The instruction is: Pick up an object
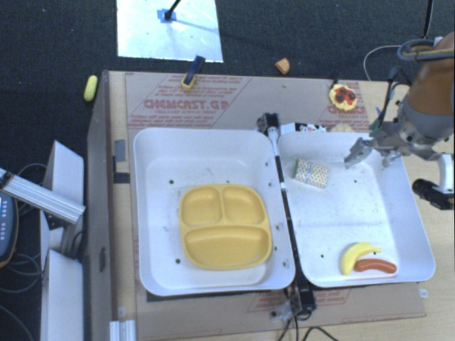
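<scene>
Sponge (311,172) lies in the right bin (398,212), near its back-left corner. My hand (371,152) hovers just beside it, spread and holding nothing; I should centre over it before descending.

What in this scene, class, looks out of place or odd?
Three small items lie outside the bins: a yellow piece on the dark floor left of the bench, an orange-brown piece on the floor behind it, and a small pizza-like toy on the bench.

bench (213,94) is covered in printed cardboard, with two white bins (163,183) side by side and a little pizza toy (343,96) up top
</scene>
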Robot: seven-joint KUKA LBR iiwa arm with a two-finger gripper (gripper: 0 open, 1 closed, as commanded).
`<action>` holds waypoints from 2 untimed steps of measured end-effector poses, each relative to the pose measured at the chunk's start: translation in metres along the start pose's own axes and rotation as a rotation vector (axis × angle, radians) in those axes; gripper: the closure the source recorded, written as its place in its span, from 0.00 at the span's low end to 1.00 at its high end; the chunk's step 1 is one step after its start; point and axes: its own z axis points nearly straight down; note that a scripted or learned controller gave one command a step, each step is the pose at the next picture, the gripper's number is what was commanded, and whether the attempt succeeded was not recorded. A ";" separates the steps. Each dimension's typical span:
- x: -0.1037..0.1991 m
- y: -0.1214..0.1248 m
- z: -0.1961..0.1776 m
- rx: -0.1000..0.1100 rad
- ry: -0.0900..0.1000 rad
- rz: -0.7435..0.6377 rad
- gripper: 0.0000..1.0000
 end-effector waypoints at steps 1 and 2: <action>0.041 0.052 0.069 0.001 0.001 -0.002 0.00; 0.071 0.056 0.099 -0.010 0.001 -0.002 0.00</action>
